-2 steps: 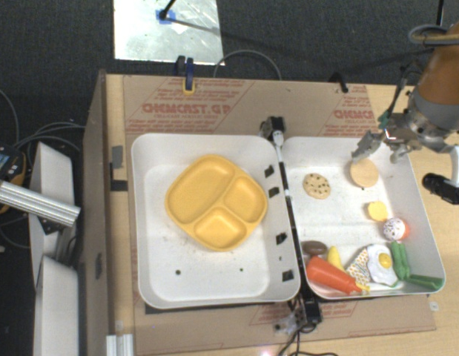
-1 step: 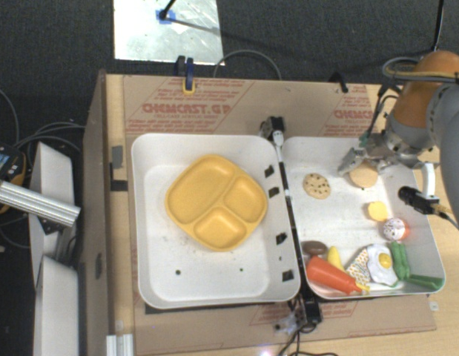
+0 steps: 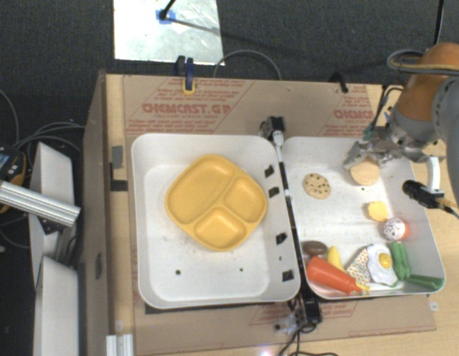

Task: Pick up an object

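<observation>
My gripper hangs over the back right corner of the right bin, just above a tan round bun; whether it touches the bun I cannot make out. A chocolate-chip cookie lies to the bun's left. Toward the front lie a small yellow piece and a white and red ball. A fried egg, a green pod, an orange carrot, a yellow banana and a brown piece crowd the front edge.
The left bin holds a yellow divided plate. A black divider with clips runs between the bins. The arm's orange band rises at the far right, and a black fitting sits on the right bin's rim.
</observation>
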Robot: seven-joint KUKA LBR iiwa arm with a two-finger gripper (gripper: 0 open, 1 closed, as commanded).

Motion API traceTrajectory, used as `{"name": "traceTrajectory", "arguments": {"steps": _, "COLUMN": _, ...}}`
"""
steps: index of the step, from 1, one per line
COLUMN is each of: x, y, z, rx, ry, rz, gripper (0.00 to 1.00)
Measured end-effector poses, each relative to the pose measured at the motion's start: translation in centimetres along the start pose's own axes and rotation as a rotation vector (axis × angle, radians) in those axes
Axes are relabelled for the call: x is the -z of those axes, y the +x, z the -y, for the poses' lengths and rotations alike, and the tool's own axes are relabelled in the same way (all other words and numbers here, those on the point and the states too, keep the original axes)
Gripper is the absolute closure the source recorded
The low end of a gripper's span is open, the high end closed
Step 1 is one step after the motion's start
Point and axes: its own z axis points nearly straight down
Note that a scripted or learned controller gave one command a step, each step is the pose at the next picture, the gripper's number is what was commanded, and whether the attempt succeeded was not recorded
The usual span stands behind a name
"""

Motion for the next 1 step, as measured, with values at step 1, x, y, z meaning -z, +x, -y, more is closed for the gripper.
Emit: {"name": "traceTrajectory", "arguments": {"steps": 1, "x": 9.77, "y": 9.18, "z": -0.23, "rx": 0.005, "ry": -0.004, "rz": -0.005, "gripper": 1.0}}
